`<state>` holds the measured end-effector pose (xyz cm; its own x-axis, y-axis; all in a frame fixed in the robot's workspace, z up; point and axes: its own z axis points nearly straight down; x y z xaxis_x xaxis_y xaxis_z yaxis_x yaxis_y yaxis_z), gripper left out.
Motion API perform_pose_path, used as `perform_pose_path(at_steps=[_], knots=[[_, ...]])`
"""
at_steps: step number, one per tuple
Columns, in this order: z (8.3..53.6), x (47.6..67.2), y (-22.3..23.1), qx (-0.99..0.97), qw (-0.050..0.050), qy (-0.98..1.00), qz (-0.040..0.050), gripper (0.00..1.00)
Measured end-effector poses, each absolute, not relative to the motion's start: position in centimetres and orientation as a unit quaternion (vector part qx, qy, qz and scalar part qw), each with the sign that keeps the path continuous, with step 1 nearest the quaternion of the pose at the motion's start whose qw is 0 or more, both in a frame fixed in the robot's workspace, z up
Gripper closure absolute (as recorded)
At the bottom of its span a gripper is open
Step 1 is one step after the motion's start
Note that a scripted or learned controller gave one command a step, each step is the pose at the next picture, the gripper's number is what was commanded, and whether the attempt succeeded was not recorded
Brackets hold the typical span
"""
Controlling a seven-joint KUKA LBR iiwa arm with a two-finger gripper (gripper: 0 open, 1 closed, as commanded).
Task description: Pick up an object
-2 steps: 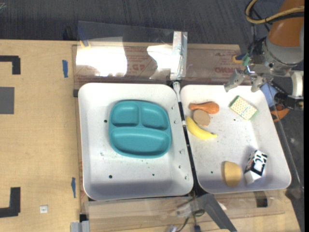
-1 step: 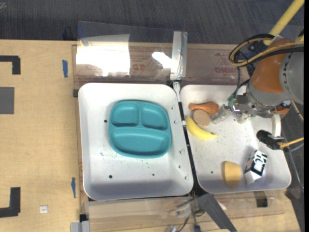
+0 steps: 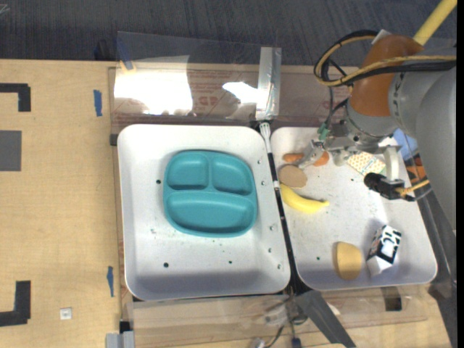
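Carrot (image 3: pixel 303 158), small and orange, is what I am reaching for; it lies at the far left of the right bin (image 3: pixel 406 275), just by the divider between the two bins. My gripper (image 3: pixel 321 145) is low over it, at its right end, but the wrist and cables crowd the spot and I cannot tell whether I am spread, closed, or clamped on anything.

Trouble is close at hand. A tan round piece (image 3: pixel 293 175) sits touching or nearly touching the carrot on its near side, and a banana (image 3: pixel 303 201) lies just beyond that. If I close off-centre I judge I could nudge the carrot against the bin wall, or catch the tan piece along with it. The carrot looks thin and smooth, so a pinch at its tip may squirt it out sideways.

Farther off, a yellow block (image 3: pixel 348 259) and a black-and-white box (image 3: pixel 384 246) sit at the near right, well apart. The left bin (image 3: pixel 138 194) holds a teal divided plate (image 3: pixel 211 194).
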<state>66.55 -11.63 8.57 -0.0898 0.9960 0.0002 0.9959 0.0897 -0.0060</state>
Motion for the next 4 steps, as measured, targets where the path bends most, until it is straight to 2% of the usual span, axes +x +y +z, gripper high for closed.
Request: perform_pose_path(at_steps=[1,2,3,4], knots=[[9.2,63.7,-16.0,-0.626,-0.001,-0.780,-0.0001,0.00],[9.7,66.8,-12.8,-0.614,-0.001,-0.790,-0.0014,0.00],[10.8,66.9,-12.9,-0.614,-0.003,-0.790,-0.0014,1.00],[21.0,66.9,-6.8,-0.696,-0.003,-0.718,-0.0032,1.00]])
